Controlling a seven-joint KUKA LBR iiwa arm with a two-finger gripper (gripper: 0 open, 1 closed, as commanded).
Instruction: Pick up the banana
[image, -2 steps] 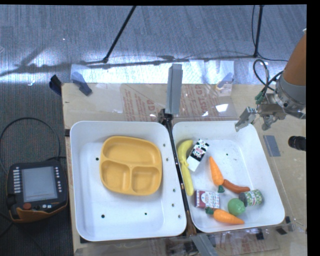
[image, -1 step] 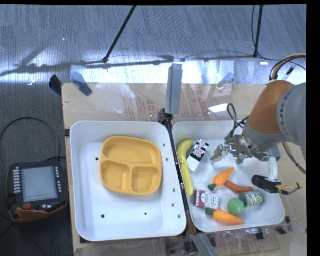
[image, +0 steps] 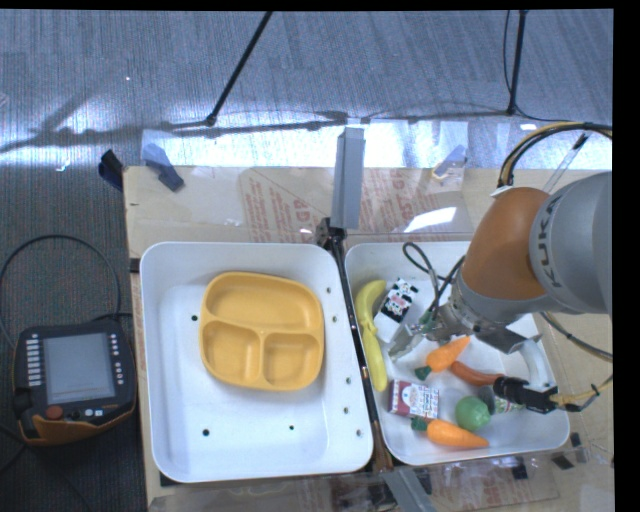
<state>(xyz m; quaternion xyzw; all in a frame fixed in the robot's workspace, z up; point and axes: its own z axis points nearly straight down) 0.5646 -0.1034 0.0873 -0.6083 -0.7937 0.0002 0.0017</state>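
Two shallow white plastic bins sat side by side on the bench. The left bin (image: 170, 440) held a yellow three-compartment plastic tray (image: 264, 330), lying flat toward its upper half.

The long yellow banana (image: 371, 330) lay in the right bin (image: 555, 425), against that bin's left wall, running lengthwise from upper to lower, its upper end curving slightly right. Nothing touched it from above.

The grey arm with the orange wrist band (image: 510, 255) reached in from the right. The two-finger gripper (image: 412, 335) hung low over the middle of the right bin, just to the right of the banana's mid-length and apart from it. Whether the jaws stood spread or closed could not be told; nothing showed between them.

A small black-and-white cow-patterned toy (image: 402, 298) sat between banana and gripper, near the banana's upper end. An orange toy carrot (image: 447, 353) lay just beside the gripper. Below: a small red carton (image: 413, 399), a green round fruit (image: 473, 412), a second orange carrot (image: 455, 433).
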